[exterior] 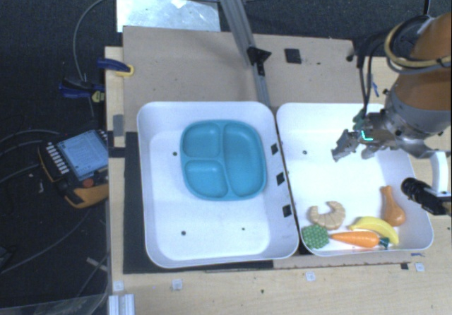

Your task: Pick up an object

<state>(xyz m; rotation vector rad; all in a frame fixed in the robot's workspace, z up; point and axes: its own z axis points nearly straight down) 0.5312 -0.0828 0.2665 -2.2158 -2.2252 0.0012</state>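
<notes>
My gripper [357, 147] hangs over the middle of the right bin [311, 130], its two grey fingers spread apart with nothing between them. Below it, along the bin's front edge, lie a tan croissant [327, 214], a green broccoli piece [315, 236], an orange carrot [355, 239], a yellow banana [376, 227] and a brown drumstick [392, 207]. All of these lie well apart from the fingers.
The left bin [162, 229] holds a blue divided plate [223, 159]. A grey pole [236, 17] slants in from the top toward the bins' shared rim. A black part [424, 195] of the arm overhangs the right bin's right edge. Cables and a handheld device [78, 165] lie left of the bench.
</notes>
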